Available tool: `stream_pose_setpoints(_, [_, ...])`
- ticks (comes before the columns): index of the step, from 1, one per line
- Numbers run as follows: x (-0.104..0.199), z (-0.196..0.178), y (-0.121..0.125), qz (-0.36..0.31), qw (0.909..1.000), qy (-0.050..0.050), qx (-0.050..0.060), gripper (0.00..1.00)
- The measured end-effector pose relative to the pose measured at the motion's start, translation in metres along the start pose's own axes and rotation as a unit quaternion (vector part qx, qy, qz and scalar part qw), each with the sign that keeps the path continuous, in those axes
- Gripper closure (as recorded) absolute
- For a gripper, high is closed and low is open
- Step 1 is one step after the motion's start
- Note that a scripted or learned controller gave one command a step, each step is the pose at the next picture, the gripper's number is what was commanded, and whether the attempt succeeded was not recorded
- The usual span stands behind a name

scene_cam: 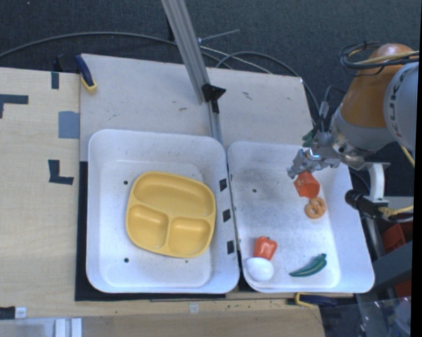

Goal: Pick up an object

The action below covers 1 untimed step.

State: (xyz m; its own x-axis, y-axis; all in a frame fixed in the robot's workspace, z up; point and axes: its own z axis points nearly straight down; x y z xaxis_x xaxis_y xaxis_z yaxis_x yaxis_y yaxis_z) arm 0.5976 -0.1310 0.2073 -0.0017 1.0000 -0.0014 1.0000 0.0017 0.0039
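Below, two white bins are set on a pale bench, dark carpet at twelve o'clock; gripper state cannot be told.

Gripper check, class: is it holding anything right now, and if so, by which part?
It cannot be told. The gripper sits directly over the red-orange object in the right bin, touching or nearly so, but no grasp shows.

- The two white bins look like smooth plastic, scuffed with grey marks.
- The yellow divided plate is matt plastic.
- The slanted rail at the far side reads as brushed metal.
- The bench on the left seems pale wood, perhaps laminate.
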Motion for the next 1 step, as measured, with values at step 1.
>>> stream_pose_setpoints(1, [-0.0014,-0.0632,-0.0023,0.000,1.0000,0.000,-0.001,1.00])
